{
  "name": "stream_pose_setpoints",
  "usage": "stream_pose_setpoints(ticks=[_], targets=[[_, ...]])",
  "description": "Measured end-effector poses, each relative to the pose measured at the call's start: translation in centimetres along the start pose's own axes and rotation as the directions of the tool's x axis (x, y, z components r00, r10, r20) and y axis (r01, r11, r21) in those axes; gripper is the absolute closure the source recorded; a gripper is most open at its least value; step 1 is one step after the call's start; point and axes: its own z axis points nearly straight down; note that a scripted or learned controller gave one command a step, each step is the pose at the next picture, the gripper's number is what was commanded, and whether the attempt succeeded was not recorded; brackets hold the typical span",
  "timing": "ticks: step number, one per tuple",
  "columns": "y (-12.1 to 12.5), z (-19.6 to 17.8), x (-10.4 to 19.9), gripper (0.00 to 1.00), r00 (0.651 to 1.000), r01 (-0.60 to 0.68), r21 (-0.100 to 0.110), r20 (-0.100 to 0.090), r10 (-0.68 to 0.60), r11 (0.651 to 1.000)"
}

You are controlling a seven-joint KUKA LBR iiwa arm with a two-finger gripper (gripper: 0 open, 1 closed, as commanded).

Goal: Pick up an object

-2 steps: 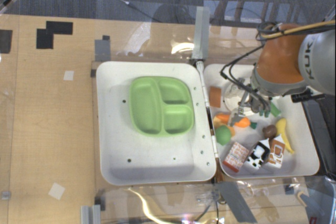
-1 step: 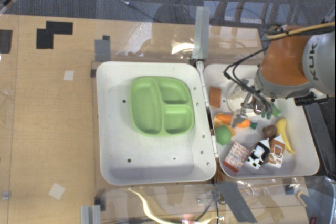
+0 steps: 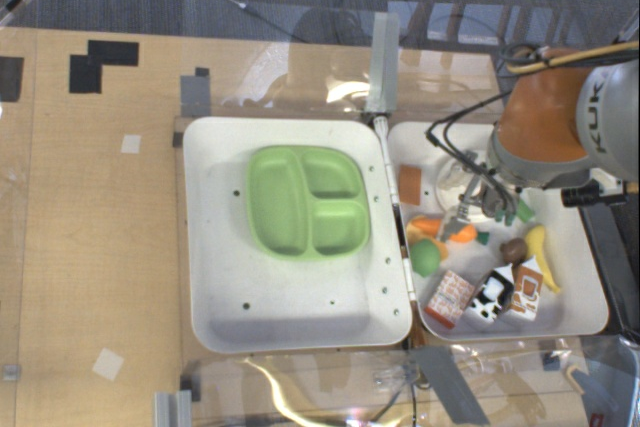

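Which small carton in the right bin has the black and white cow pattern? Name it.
The middle carton, between the red-patterned carton on its left and the brown-and-white one on its right; it alone is black and white.

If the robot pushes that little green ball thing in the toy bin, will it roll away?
Probably a little. The green ball looks round and smooth, so a nudge should roll it. But the carrot and small box lie close beside it, so it likely stops soon. It may slip from the tool.
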Motion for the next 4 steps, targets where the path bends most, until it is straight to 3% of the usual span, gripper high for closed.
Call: stream_pose_setpoints(ticks=[1, 3, 4], targets=[[1.1, 0.0, 0.7, 0.00, 0.996, -0.094, 0.007, 0.006, 0.094, 0.996], [-0.5, 0.0, -0.3, 0.00, 0.974, -0.228, 0.004, -0.002, 0.228, 0.974], [1.9, 0.1, -1.1, 0.00, 0.982, -0.188, 0.007, 0.001, 0.188, 0.982]])
